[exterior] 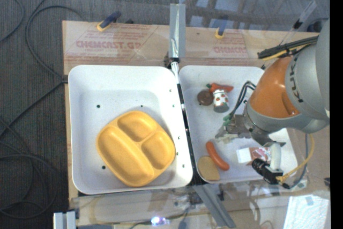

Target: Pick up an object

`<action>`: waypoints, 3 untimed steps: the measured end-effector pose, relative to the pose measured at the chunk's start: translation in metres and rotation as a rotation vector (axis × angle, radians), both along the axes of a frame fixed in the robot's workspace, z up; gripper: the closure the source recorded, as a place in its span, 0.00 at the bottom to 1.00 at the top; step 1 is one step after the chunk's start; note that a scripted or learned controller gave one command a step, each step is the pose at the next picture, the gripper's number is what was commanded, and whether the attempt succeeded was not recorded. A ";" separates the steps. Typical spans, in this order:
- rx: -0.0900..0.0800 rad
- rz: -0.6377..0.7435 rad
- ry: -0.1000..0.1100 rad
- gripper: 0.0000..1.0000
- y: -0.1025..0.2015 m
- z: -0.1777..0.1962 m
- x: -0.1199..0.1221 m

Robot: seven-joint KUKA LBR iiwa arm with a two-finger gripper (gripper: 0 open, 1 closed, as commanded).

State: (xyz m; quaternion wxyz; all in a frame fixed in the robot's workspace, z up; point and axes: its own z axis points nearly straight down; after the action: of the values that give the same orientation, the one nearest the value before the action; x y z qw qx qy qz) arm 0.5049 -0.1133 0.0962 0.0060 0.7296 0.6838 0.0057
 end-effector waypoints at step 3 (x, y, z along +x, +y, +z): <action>-0.008 0.220 0.001 0.00 0.008 -0.007 -0.015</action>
State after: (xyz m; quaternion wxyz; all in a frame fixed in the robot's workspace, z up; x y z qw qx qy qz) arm 0.4896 -0.1055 0.0897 0.0081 0.6500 0.7599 0.0032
